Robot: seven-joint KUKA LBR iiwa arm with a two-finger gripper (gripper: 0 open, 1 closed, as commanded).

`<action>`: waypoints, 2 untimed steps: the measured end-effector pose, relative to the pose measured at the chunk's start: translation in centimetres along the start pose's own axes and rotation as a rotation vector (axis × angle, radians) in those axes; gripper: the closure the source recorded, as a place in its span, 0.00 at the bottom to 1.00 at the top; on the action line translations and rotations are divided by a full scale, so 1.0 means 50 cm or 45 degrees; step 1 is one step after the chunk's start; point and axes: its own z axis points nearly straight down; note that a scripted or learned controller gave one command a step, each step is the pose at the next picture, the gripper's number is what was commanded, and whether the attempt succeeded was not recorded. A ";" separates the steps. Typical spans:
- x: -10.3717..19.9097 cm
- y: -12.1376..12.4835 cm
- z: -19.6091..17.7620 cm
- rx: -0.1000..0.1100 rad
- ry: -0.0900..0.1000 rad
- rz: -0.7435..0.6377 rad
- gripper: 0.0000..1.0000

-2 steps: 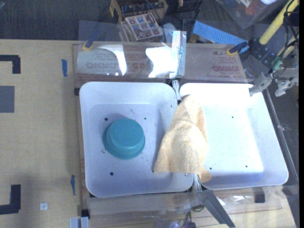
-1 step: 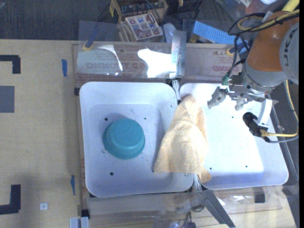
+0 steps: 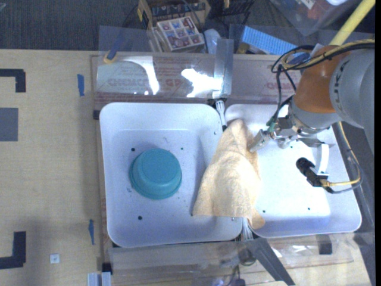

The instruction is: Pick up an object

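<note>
From my remote station I note, far to the left of the gripper, a teal bowl [image 3: 156, 173] sitting upside down on the floor of the left bin [image 3: 119, 124]; its interior is hidden from me. Between that bowl and the gripper lies a pale yellow cloth [image 3: 232, 174], draped across the divide where the two bins meet, so the adjoining rims are covered along most of their length. The cloth's upper tip rises to a peak just left of the gripper, and its lower corner hangs into the right bin [image 3: 286, 210]. The gripper [image 3: 260, 140] sits at that peak, against the cloth's upper edge. I cannot make out whether it has fabric pinched or merely touches it, because the tool is small, dark and blurred against the folds; I cannot tell how wide it stands. Right of it, the wrist hardware and the orange band [image 3: 314, 88] of the grey arm cover the right bin's upper right corner. Below and to the right of the gripper, a black cable fitting [image 3: 309, 170] hangs over the bin floor. The arm itself is cut off at the right margin.
</note>
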 end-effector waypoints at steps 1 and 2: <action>0.045 -0.011 -0.001 0.000 0.001 -0.320 0.00; 0.045 -0.011 -0.001 0.000 0.001 -0.321 0.00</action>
